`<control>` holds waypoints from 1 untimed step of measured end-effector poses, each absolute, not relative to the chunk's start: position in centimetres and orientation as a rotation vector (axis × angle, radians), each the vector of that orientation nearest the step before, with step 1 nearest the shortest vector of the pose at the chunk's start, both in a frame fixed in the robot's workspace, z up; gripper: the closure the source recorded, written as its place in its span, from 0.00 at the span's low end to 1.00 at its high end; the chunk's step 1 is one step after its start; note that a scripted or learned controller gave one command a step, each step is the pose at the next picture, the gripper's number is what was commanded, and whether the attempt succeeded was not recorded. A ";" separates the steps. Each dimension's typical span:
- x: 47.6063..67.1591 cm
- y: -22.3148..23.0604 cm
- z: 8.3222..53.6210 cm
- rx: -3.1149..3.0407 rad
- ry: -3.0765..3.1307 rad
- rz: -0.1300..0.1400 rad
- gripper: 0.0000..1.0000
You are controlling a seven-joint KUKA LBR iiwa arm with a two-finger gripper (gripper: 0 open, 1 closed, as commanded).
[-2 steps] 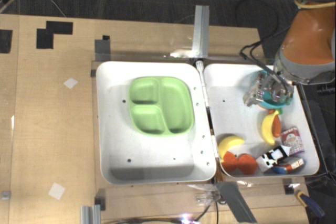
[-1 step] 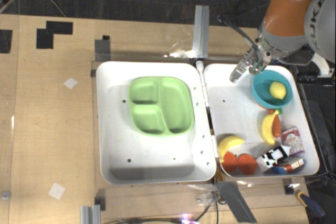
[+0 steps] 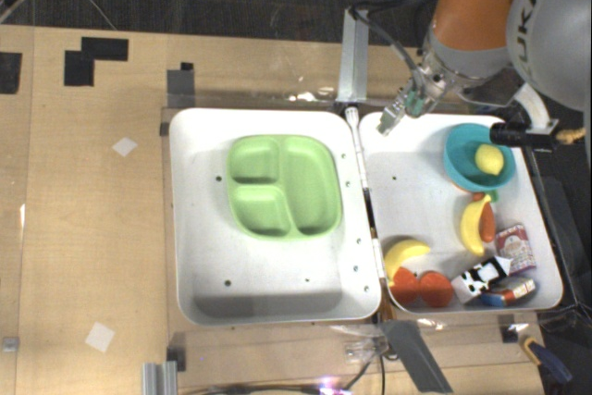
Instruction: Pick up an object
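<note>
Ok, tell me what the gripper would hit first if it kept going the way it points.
The gripper points down and to the view's left, over the right bin's upper-left corner. Carried on, it would likely meet the bare bin floor there, or the divider rim between the bins; depth is unclear.

Both white bins look like smooth, matt plastic: the one left of the gripper (image 3: 392, 117) holds a green divided tray (image 3: 282, 186) of soft-sheen plastic. Below the gripper, the banana (image 3: 474, 226) and red fruit (image 3: 425, 289) seem glossy plastic. The bench (image 3: 83, 227) looks like pale, matt wood.
</note>
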State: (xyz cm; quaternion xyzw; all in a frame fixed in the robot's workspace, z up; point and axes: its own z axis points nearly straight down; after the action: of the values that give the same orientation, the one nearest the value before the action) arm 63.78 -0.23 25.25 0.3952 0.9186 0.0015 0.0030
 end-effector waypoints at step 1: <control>63.9 -0.2 26.4 1.228 2.879 0.006 1.00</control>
State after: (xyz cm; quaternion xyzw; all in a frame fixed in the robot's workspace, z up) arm 63.92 -0.23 26.38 0.3922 0.9199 0.0018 0.0058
